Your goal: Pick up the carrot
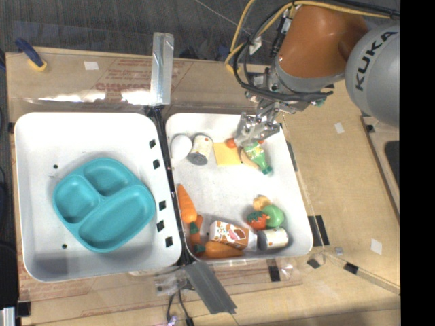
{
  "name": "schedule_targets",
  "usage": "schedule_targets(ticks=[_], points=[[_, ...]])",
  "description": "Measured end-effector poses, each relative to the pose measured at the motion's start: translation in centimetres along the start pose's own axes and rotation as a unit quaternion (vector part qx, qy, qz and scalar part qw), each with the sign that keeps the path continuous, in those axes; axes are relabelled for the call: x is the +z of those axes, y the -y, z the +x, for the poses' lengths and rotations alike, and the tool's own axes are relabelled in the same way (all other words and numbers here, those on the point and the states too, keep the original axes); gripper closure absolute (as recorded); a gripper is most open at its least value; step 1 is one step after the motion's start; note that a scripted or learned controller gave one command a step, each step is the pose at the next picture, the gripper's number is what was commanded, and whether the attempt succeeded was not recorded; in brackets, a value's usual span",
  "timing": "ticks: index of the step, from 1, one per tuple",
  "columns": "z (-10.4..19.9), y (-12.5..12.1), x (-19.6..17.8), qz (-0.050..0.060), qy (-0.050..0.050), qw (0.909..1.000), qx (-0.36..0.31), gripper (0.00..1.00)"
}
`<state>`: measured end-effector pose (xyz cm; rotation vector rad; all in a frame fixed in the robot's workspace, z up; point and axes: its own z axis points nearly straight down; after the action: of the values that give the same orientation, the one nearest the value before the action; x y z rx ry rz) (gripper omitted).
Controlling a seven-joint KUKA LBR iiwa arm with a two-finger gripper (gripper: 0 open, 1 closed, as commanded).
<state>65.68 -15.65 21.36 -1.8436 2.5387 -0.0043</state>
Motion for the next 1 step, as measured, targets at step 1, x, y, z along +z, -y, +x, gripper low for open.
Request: schedule_targets(ticks=[1], points=[[2.26, 0.88, -3.57, -0.001, 0.000, 0.9991, -0.042, 1.00]])
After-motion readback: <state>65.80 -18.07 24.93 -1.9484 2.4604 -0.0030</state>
